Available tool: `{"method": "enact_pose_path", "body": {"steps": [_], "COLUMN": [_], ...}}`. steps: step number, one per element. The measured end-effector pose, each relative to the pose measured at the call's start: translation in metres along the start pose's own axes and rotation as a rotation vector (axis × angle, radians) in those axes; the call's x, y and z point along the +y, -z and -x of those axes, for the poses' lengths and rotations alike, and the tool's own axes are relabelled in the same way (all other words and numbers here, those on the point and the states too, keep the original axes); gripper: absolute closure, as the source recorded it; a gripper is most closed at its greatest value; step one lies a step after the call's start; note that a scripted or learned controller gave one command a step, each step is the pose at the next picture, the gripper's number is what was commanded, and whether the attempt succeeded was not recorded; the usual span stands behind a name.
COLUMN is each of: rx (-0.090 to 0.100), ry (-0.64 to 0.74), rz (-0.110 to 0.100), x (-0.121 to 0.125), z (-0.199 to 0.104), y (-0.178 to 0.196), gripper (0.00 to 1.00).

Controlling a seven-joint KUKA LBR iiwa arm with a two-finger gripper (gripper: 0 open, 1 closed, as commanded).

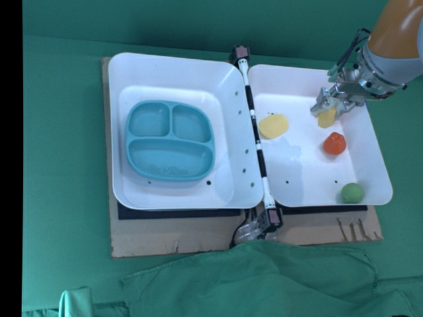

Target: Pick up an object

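Observation:
My gripper [329, 109] hangs over the far right part of the right bin [310, 183]. A small yellow block [326, 119] sits between its fingers, and they are shut on it. A larger yellow lemon-shaped piece [273, 125] lies in the same bin near the divider. To the right, just below the gripper, lies a red strawberry-like piece [334, 143]. A green ball [352, 192] rests in the bin's near right corner.
The left bin [125, 197] holds a teal divided plate [170, 140]. A black-and-white hinge strip [254, 131] runs between the bins. Both bins rest on a cardboard base [165, 243] over green cloth, which is bunched along the front edge.

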State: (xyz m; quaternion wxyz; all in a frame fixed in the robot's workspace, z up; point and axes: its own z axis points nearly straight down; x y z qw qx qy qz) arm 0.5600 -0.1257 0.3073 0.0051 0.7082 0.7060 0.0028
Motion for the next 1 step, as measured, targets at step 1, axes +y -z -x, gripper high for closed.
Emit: {"method": "enact_pose_path", "body": {"steps": [1], "rx": [0.0], "ry": [0.0], "rz": [0.0], "x": [0.0003], "z": [0.0059], "y": [0.0464], "gripper": [1.0]}}
